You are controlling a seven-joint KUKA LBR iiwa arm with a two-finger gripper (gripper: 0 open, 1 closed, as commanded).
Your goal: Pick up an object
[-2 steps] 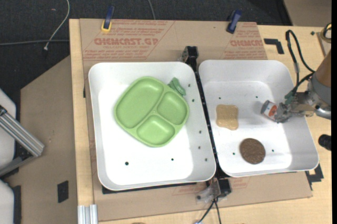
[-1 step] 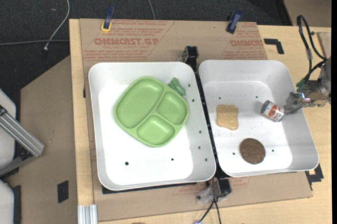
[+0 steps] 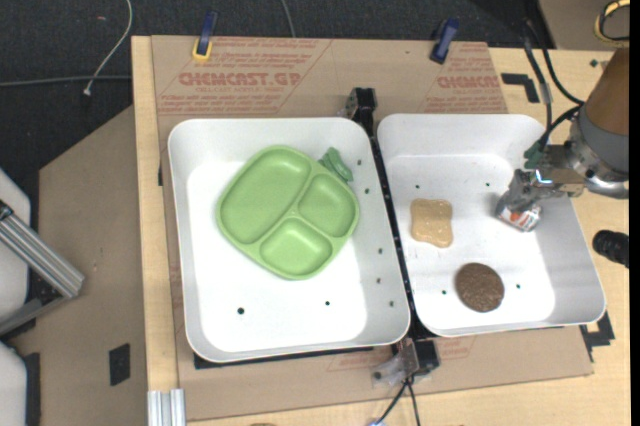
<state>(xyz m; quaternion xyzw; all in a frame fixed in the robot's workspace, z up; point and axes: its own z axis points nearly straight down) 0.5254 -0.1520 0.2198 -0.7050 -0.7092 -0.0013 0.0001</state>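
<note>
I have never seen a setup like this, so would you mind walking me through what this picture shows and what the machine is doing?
This is one camera fixed above a workbench, looking down at a slant. On the bench sit two shallow white bins side by side. The left bin holds a green divided plate with a small green piece at its upper right edge. The right bin holds a pale tan slice, perhaps toast, and a round brown disc, perhaps a cookie. The machine is a robot arm reaching in from the right; its job is to pick up an object. At its tip is a two-finger gripper, down in the right bin near the right wall, apart from both food items. The picture is too coarse there to tell whether it holds anything.
</note>
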